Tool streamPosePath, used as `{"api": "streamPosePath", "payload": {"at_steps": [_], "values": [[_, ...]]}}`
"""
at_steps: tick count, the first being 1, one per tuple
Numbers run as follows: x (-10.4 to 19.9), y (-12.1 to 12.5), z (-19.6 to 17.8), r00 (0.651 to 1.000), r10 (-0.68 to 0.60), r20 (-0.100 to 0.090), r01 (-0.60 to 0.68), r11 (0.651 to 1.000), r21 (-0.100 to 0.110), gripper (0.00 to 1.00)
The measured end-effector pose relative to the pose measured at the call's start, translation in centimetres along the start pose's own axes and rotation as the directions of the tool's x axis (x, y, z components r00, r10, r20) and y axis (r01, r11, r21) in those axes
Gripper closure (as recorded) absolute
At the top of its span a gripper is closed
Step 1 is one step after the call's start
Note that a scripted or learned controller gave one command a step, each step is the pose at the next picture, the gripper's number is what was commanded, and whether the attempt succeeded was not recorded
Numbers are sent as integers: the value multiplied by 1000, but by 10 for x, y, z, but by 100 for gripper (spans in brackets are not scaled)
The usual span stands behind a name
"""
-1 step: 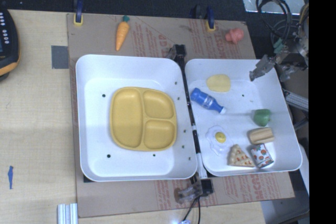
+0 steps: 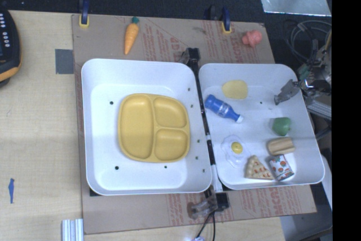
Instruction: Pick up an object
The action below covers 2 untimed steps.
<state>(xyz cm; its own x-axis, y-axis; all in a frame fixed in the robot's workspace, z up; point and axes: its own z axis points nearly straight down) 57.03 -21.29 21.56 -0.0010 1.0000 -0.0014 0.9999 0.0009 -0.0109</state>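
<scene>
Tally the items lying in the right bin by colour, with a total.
Yellow: 2, a flat disc and a fried egg
Blue: 1, a bottle
Green: 1, a lump
Tan: 1, a roll
Orange: 1, a pizza slice
Red-and-white: 1, a can
Total: 7

bench (image 2: 39, 121) — brown board (image 2: 169, 36) | two white bins (image 2: 90, 121) | carrot (image 2: 131, 35) | pink lump (image 2: 252, 37)
</scene>
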Motion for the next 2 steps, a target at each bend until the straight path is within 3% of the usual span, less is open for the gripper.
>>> {"api": "streamPosePath", "payload": {"at_steps": [1,2], "values": [[2,-26,130,1000,-3,-3,3,1000,-1,0],[0,-24,113,1000,-4,1,4,1000,-8,100]]}}
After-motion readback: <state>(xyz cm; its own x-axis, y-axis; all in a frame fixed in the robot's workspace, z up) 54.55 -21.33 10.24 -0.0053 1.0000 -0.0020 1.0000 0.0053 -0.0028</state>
